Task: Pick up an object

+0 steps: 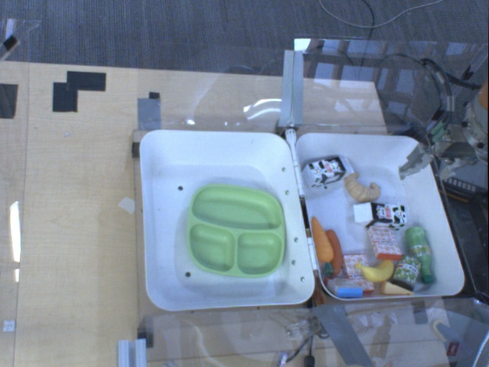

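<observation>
The right bin [451,239] holds several toy foods. Among them are a cow-print carton [327,171], a beige croissant [361,188], a second cow-print carton [390,215], a carrot [322,239], a banana [376,270] and a green bottle [419,245]. My gripper [419,161] hovers over the bin's far right corner, apart from the toys. Nothing can be seen held in it. The arm [462,132] comes in from the right edge.
The left bin [157,205] holds a light green divided plate [235,230]. A metal post [291,90] stands behind the wall between the bins. Clear panels and cables lie behind and to the right of the right bin.
</observation>
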Controlling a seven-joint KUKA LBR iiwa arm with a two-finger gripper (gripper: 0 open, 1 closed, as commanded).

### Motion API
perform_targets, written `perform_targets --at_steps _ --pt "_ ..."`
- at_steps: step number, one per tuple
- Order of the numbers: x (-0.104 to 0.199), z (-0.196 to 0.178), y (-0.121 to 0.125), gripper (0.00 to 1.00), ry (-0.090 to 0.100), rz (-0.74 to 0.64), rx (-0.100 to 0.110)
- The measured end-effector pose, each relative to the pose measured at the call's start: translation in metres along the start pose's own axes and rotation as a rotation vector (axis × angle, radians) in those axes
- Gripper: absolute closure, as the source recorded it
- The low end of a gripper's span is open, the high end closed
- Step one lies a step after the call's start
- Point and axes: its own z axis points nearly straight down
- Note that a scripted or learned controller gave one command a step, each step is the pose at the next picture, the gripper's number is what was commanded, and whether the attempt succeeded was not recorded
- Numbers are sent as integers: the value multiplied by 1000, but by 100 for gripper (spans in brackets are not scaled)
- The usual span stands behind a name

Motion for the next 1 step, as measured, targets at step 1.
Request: perform_targets --at_steps 1 --pt "-14 130 -21 0 -10 -92 -33"
